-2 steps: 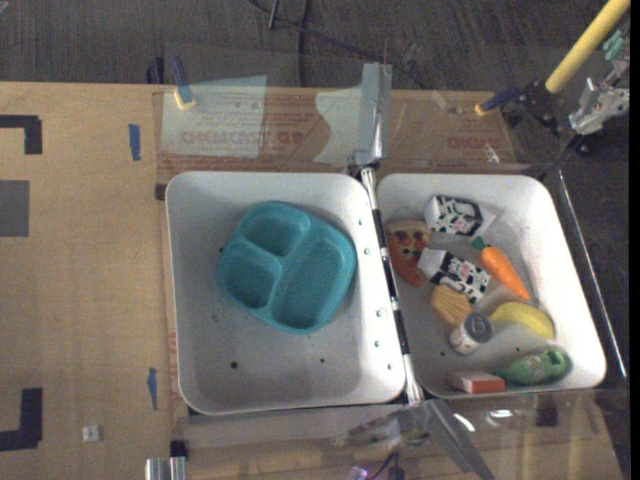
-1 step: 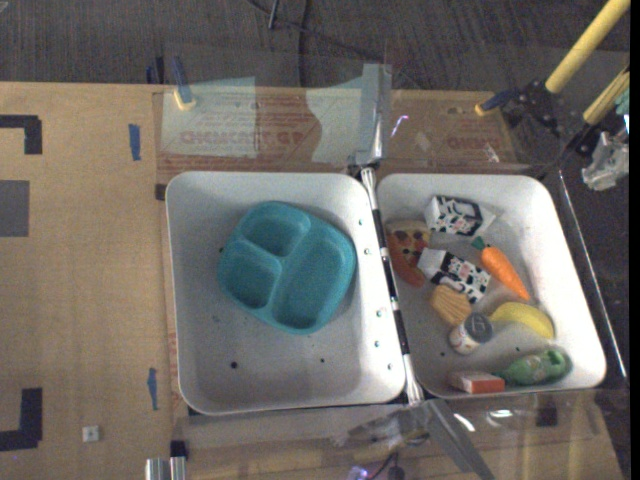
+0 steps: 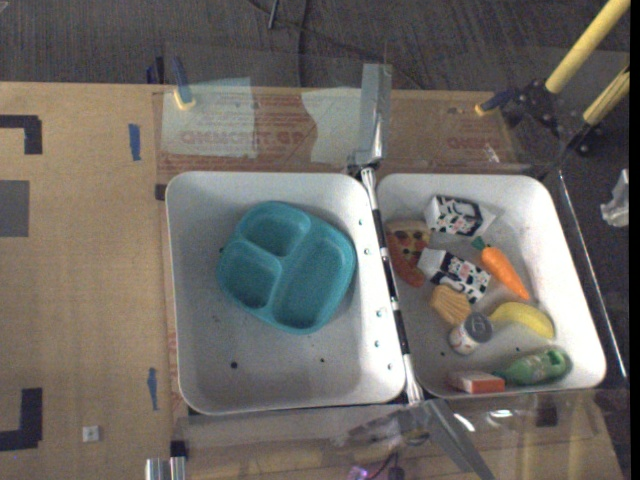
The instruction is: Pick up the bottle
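The bottle [image 3: 535,367] is green and lies on its side in the front right corner of the right bin [image 3: 535,223]. Its length runs roughly left to right along the bin's front wall. A yellow banana [image 3: 522,318] lies just behind it. A small orange-and-white block [image 3: 475,381] sits close to its left end. A short jar with a grey lid [image 3: 468,333] stands a little further back on the left.
The right bin also holds two cow-patterned cartons [image 3: 459,215] [image 3: 455,271], a pizza slice [image 3: 405,249], a carrot [image 3: 503,271] and a yellow ridged piece [image 3: 450,303]. A teal divided plate [image 3: 287,266] lies in the left bin [image 3: 200,353]. Yellow-legged stand [image 3: 590,38] at the back right.
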You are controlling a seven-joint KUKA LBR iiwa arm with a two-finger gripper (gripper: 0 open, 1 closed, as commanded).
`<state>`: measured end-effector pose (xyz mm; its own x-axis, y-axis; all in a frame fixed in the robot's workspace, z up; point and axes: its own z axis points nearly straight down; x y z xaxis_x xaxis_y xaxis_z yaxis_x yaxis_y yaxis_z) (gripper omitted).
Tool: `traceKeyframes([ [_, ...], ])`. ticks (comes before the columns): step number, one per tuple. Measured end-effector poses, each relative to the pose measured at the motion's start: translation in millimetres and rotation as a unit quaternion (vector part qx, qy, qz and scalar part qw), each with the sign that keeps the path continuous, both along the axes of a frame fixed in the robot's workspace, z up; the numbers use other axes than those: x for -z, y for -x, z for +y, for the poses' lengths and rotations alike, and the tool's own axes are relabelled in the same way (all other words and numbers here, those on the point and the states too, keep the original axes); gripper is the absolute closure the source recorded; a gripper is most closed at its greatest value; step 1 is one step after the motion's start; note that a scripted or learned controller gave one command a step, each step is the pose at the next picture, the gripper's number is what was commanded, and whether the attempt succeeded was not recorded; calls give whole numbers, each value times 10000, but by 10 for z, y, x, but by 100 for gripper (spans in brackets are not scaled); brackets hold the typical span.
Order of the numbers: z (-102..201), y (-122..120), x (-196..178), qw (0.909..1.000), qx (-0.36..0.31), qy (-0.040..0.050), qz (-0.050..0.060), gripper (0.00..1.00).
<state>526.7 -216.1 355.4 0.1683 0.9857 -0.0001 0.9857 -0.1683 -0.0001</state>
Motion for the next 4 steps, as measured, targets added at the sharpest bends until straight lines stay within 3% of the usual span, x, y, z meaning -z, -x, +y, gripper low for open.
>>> traceKeyframes([
  [1,4,472,-171,9995,307,-2,5,100],
  [4,-18,443,-484,9995,311,28,-44,100],
])
